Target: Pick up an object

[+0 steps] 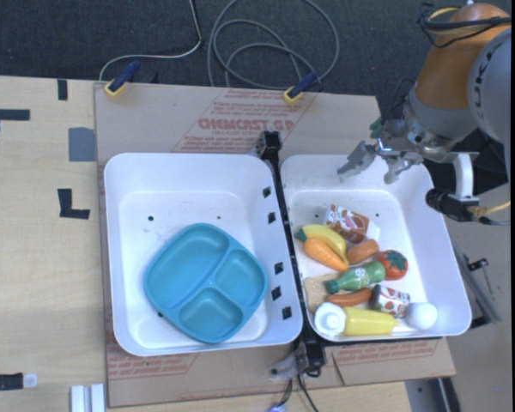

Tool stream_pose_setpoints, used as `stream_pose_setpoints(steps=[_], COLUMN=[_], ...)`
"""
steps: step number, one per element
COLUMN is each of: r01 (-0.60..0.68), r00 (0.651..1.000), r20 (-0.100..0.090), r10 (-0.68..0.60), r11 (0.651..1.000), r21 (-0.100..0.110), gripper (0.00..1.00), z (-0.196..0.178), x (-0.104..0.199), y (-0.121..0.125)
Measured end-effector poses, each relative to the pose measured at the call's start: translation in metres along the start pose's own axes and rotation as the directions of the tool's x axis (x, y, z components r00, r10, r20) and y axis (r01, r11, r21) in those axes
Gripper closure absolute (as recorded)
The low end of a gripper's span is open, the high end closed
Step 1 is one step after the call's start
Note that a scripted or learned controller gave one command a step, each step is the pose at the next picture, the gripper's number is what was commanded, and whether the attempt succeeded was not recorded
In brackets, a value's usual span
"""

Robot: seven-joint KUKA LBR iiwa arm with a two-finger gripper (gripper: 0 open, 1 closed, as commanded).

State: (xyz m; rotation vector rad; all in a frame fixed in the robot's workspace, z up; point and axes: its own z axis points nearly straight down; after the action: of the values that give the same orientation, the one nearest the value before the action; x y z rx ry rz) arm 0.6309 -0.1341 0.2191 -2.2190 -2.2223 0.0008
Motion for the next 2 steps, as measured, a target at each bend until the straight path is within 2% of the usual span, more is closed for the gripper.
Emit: stream_pose_setpoints(steps=[1,2], r01=[0.0,0.001], r00=[1.0,1.0], r20=[0.002,0.002], r10=[0.0,-0.001], r11=[1.0,1.0], r21=[-0.007,-0.017], gripper=[0.0,0.0], z=[0.092,0.105], x=[-0.016,-0.015], y=[-0.029,-0.034])
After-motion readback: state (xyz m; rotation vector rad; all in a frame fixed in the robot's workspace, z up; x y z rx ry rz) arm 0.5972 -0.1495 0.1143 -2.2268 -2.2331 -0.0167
